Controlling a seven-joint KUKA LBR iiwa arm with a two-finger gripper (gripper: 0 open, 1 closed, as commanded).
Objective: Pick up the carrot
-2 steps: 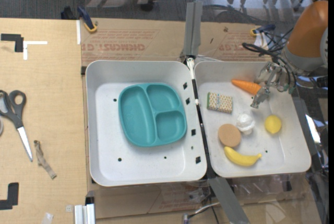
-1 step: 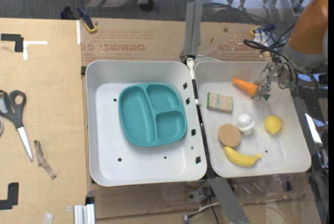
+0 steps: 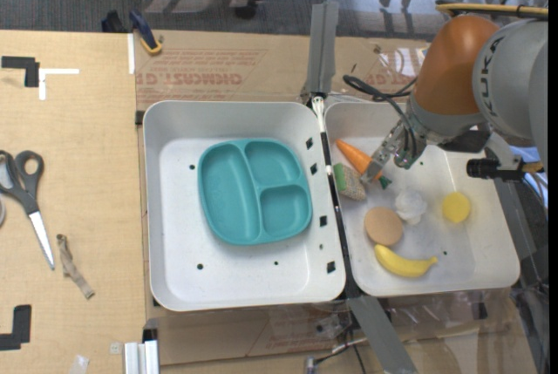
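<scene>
tool (image 3: 381, 165): low in right bin (image 3: 488, 272), fingers' state cannot be told | carrot (image 3: 353, 155): near bin's back-left corner, touching tool tip | banana (image 3: 403, 261): front | teal plate (image 3: 255, 190): left bin (image 3: 166, 215)

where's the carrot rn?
In the right bin, upper-left corner by the divider: the carrot lies just above a small sponge, with the gripper at its right end.
</scene>
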